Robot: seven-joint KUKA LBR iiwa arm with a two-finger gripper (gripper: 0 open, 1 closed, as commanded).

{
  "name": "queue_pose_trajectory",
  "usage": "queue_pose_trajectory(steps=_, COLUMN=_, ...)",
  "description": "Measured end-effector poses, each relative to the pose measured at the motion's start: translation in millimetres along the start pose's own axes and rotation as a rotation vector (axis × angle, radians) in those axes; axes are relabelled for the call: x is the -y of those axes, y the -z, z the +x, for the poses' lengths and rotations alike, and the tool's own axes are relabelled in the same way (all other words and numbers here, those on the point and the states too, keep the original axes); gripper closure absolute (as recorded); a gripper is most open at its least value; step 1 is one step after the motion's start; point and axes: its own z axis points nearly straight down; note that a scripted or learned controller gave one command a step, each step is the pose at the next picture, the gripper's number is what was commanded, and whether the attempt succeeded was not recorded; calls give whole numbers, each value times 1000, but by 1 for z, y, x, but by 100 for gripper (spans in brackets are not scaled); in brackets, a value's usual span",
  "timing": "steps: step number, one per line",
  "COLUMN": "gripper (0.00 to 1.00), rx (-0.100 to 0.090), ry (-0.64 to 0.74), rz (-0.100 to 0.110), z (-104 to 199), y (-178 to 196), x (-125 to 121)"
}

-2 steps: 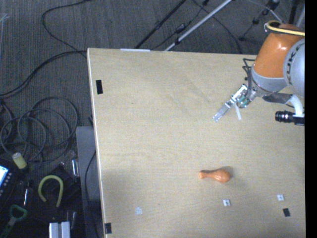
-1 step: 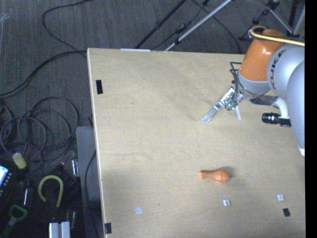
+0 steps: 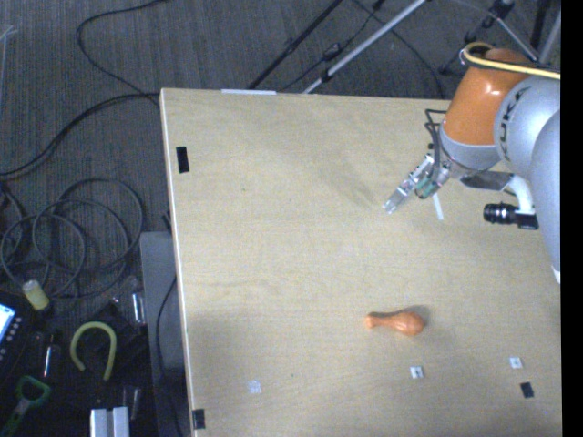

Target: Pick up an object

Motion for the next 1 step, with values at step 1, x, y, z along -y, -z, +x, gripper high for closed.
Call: queue_pose_trajectory(steps=1, gripper=100, rx=-1, ry=-33, rz=2, z=28, y=71, x=-23)
